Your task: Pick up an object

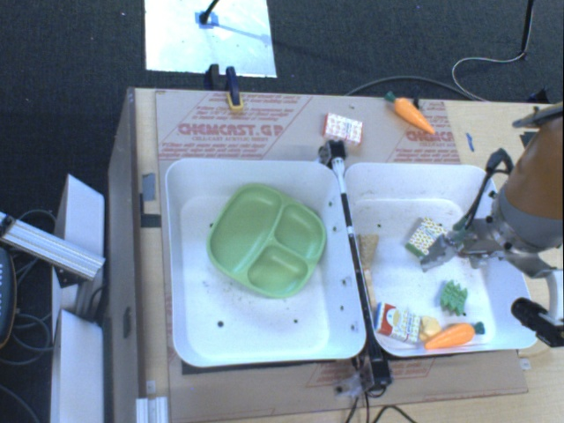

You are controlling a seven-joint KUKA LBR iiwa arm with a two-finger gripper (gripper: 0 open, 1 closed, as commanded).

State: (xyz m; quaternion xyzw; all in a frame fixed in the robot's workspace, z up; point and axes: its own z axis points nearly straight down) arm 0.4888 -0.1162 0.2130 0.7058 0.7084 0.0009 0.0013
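In the right bin [388,183] lie several small objects. A white box with green dots [424,233] sits near the middle. A green leafy toy [455,296] lies closer to the front, and an orange carrot [452,335] rests against the front wall. Beside the carrot are a small red and white carton [397,322] and a yellow piece [430,326]. A tan cracker-like piece [368,248] lies by the divider. My gripper [438,254] is low in the bin, just at the dotted box's lower right edge. Nothing can be seen held in it.
The left bin [189,263] holds a green divided plate [266,240]. On the bench behind the bins lie a second carrot [412,113] and a small red and white box [343,129]. A dark clamp [333,152] sits at the back of the divider between the bins.
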